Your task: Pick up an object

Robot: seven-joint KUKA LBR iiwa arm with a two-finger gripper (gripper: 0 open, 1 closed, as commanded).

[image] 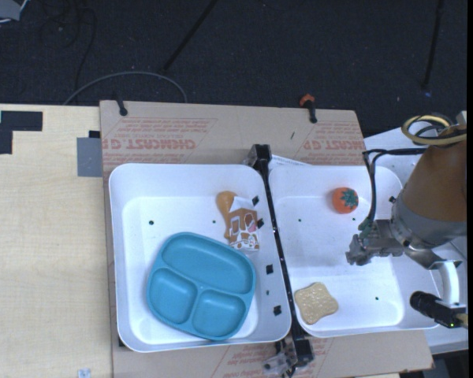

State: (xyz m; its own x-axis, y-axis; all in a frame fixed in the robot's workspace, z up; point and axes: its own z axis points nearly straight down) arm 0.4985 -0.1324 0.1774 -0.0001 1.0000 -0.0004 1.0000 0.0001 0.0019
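Dark floor with loose cables lies behind a pale tabletop (39, 235) carrying a cardboard sheet and two shallow white bins side by side. Left bin (130, 203): a blue divided plate (201, 286) low in the middle; a small printed packet (243, 228) just above it near the divider, with an orange-brown piece (225, 201) touching its upper edge. Right bin (386, 305): a small tomato-like toy (345, 199) toward the far side, a toast-shaped piece (315, 302) in the near left corner, well apart. Arm enters from the right; gripper (364, 252) sits over the right bin's right half, between those two items, nothing visible in it. How far the jaws stand apart cannot be told. Likely step: approach, no pick yet. Next move calls for settling on one target, centring over it, then descending.
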